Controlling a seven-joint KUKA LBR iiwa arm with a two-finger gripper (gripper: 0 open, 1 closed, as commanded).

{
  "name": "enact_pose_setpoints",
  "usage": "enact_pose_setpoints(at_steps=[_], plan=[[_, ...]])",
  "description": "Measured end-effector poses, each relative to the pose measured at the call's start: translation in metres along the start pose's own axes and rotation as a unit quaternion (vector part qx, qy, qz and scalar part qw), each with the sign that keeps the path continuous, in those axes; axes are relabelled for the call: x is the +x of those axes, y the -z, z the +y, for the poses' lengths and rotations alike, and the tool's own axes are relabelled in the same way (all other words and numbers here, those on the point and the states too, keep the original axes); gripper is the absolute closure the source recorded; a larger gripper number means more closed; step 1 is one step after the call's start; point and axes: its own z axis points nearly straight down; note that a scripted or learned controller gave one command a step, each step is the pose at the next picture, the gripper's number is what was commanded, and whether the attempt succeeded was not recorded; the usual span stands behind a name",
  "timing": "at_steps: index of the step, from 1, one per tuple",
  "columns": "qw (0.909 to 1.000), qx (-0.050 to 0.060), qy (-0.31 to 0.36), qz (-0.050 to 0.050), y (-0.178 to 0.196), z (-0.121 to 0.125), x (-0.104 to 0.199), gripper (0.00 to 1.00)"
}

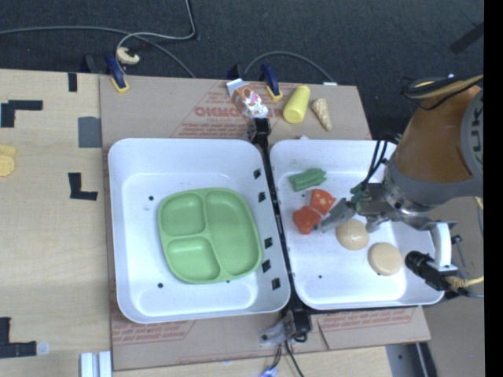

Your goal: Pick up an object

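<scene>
**Ana:** Claw first: where does it sit, and how is the arm posed?

**Ben:** It reaches in from the right over the right-hand bin. The orange band sits above the grey wrist, and the wrist leans down toward the bin's middle. Two dark fingers point left; the tips lie right against a red piece.

**Ana:** Spread or pinched?

**Ben:** I cannot tell. The fingers show as thin dark bars and the gap between them is not clear. The tips seem to touch the red piece, but I cannot see it between them.

**Ana:** Now the rest, biggest first, placed from the claw.

**Ben:** Far to its left, the other white bin holds a green divided plate with three compartments. Just behind the tips, under the wrist, lies a round tan bun-like piece. A second tan one lies farther right and nearer the front wall. Above the claw, a green piece lies toward the back of the same bin. Between that and the tips sits a red-orange piece, touching or nearly touching the red one.

**Ana:** Outside the bins?

**Ben:** Beyond the back wall, up from the claw, a yellow bottle-like toy rests on the cardboard, a small tan cone just right of it.
</scene>
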Motion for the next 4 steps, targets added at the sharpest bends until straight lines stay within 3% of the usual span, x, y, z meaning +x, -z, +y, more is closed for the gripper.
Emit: enact_pose_setpoints(at_steps=[1, 2, 3, 4], plan=[[1.0000, 0.001, 0.000, 0.000, -0.099, 0.041, 0.001, 0.00], [1.0000, -0.002, 0.000, 0.000, -0.123, 0.089, 0.004, 0.00], [1.0000, -0.003, 0.000, -0.001, -0.113, 0.089, 0.004, 1.00], [1.0000, -0.003, 0.000, -0.001, -0.113, 0.089, 0.004, 0.00]])
